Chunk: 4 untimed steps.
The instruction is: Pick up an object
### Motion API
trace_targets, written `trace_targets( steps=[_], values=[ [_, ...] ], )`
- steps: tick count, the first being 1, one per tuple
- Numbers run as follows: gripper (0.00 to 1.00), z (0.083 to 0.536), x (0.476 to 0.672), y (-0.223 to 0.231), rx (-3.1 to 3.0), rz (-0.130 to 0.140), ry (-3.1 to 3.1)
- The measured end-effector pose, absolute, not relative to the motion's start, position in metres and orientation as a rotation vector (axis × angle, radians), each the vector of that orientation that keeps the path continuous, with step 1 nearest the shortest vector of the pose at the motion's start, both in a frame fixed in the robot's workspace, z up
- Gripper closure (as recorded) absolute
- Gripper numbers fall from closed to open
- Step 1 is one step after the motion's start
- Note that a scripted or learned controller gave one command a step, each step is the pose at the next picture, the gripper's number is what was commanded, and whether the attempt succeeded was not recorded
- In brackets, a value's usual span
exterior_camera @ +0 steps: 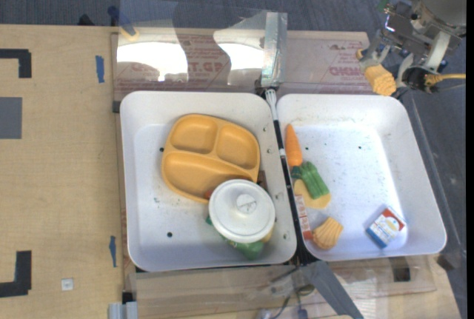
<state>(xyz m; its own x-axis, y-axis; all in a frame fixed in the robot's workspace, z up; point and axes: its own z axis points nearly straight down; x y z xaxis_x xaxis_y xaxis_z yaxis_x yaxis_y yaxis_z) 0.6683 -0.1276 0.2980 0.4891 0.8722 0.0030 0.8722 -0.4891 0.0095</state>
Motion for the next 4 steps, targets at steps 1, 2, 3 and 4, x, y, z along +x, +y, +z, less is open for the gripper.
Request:
trace_targets(
  steps=[1,2,3,4],
  values=[
    [1.00,0.222,0.659,-0.097,2.938,-0.009,1.126],
    [1.00,0.235,0.660,-0.097,2.933,-0.004,1.131],
    [1.00,0.189,0.656,-0.075,2.944,-0.011,1.109],
    [1.00,0.244,0.649,-0.135,3.119,0.003,0.368]
  ],
)
